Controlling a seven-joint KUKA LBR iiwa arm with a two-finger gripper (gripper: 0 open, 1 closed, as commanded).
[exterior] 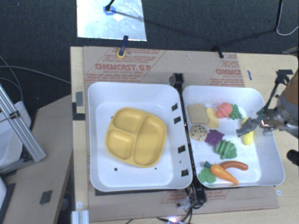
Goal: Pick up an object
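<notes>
The right bin [268, 148] holds toy foods: a toast slice [198, 112], a yellow wedge [213, 117], a red fruit with green leaves [226, 110], a cookie [198, 132], purple grapes [214, 136], a green leafy piece [226, 149], a red sausage [233, 165], a carrot [223, 172] and a yellow corn piece [247, 137]. My gripper [245, 129] reaches in from the right and sits low over the top of the corn piece, partly covering it. I cannot make out whether anything is held.
The left bin [100, 101] holds a yellow divided plate [136, 136]. A black hinge strip [183, 125] runs between the bins. The arm's wrist [280, 118] hangs over the right bin's right wall. A shiny sheet [111, 12] lies on the floor behind the bench.
</notes>
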